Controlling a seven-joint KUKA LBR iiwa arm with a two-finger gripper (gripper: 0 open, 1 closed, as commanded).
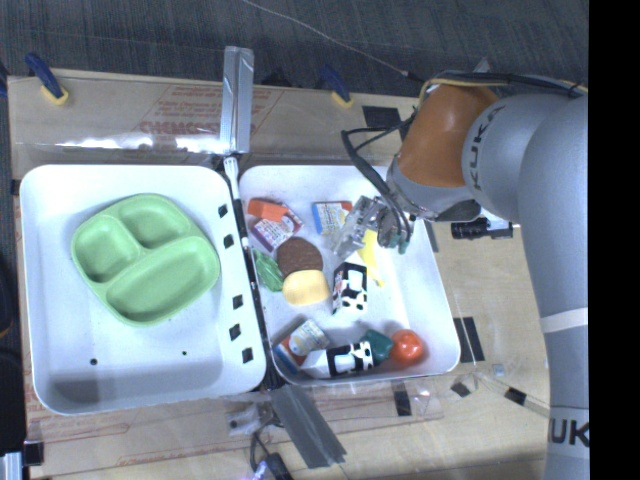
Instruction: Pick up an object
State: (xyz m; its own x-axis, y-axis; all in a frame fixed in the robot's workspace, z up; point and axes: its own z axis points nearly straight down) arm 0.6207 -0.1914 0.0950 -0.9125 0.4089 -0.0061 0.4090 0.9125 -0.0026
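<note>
A wooden bench (480, 278) stands on dark grey carpet (120, 8) and bears two white bins. The left bin (40, 298) holds a green divided plate (145, 256). The right bin (440, 313) holds a heap of small toys, among them a yellow lemon (306, 287) and a black-and-white cow (349, 288). The gripper (368, 226) hangs low over this heap; its grip cannot be told.

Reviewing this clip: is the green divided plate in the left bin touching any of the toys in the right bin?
Apart. The camera view shows the green plate lying alone in the left bin, with both bin walls between it and the toys, such as the brown round toy.
</note>
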